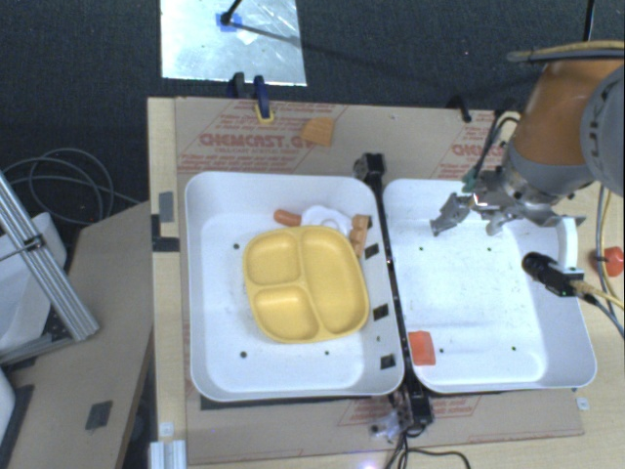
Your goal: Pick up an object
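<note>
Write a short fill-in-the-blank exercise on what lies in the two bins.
1. The yellow three-compartment plastic tray lies in the ____ white bin.
2. The small orange-red block lies in the right white bin, at its near-____ corner.
3. The two-finger gripper is above the ____ bin.

Missing words: left; left; right

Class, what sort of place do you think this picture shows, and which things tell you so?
Probably a robotics lab test bench: a grey-and-orange arm reaches over two white bins, loose cables trail nearby, and an aluminium frame stands alongside.
</note>
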{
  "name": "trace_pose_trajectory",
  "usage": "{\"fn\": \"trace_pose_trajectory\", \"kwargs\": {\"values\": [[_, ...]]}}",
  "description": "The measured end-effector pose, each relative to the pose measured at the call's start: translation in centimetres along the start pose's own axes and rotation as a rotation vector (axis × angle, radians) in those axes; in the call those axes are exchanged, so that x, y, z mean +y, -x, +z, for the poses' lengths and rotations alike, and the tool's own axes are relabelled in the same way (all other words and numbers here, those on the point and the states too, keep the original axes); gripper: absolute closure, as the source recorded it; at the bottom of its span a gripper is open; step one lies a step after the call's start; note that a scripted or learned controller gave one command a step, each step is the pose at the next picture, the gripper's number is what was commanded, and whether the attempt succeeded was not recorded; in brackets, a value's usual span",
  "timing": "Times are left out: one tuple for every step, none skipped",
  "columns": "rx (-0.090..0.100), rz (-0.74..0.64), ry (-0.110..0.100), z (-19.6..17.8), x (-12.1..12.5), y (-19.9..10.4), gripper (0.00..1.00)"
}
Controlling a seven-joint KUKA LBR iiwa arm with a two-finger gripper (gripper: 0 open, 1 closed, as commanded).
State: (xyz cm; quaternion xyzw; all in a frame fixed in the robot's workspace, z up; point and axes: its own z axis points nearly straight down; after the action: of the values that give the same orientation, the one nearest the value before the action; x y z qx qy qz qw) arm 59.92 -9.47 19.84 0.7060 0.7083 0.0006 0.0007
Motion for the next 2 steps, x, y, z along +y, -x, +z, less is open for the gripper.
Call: {"fn": "trace_pose_trajectory", "kwargs": {"values": [[-0.002,0.005,0.000,5.2,4.9,5.9,0.00],[0.000,-0.003,0.001,8.2,7.0,4.0,0.00]]}}
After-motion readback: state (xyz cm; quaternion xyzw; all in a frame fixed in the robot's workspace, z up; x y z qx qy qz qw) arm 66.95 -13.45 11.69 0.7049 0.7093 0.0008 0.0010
